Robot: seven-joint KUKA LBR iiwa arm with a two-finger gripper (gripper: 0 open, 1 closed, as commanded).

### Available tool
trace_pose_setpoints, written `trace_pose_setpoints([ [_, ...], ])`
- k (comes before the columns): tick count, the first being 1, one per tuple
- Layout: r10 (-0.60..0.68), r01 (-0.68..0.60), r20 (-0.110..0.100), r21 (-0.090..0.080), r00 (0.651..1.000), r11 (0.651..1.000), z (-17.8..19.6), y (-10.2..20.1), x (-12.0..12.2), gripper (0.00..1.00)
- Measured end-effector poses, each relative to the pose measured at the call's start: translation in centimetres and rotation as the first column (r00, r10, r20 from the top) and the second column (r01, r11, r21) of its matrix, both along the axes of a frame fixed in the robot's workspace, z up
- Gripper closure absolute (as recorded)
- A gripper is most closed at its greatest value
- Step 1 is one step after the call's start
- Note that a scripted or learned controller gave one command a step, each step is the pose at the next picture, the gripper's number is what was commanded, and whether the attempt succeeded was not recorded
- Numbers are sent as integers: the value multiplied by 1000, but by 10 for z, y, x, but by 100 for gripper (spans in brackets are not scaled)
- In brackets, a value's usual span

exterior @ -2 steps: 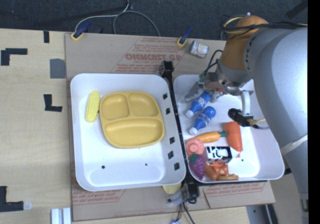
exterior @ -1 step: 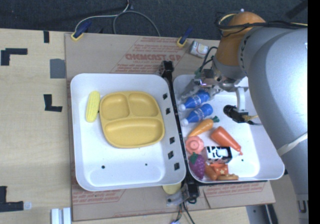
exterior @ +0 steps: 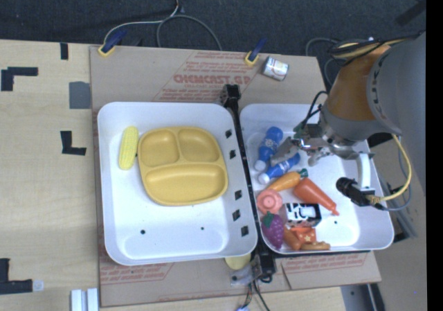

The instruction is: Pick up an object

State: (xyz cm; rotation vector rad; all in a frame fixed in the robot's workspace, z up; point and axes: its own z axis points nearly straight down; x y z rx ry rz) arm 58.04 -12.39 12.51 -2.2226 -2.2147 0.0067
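Note:
The right bin [exterior: 367,233] holds a heap of small toys. A blue bottle [exterior: 270,142] lies at its left, with a second blue piece [exterior: 282,163] just below. An orange carrot [exterior: 285,180], a red-orange carrot [exterior: 318,194], a pink donut [exterior: 269,201], purple grapes [exterior: 273,227], a black-and-white block [exterior: 303,212] and a red-orange toy [exterior: 305,237] lie toward the front. My gripper [exterior: 299,147] hangs low over the bin's upper middle, right beside the blue pieces. Nothing is visibly lifted.
The left bin [exterior: 111,185] holds a yellow divided plate [exterior: 183,164] and a corn cob [exterior: 127,147]. A silver can [exterior: 275,68] lies on the cardboard behind the right bin. The arm's grey and orange body [exterior: 360,95] covers the right bin's back right corner.

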Motion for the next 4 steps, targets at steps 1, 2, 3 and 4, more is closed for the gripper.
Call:
trace_pose_setpoints([
  [1, 4, -4, 12, -4, 1000, 1000, -41, 12, -36, 0],
  [2, 6, -6, 10, -3, 1000, 1000, -39, 16, 30, 0],
  [3, 2, -2, 7, -5, 1000, 1000, -40, 26, 64, 0],
  [4, 4, -4, -40, 13, 999, 1000, -41, 20, 82, 0],
])
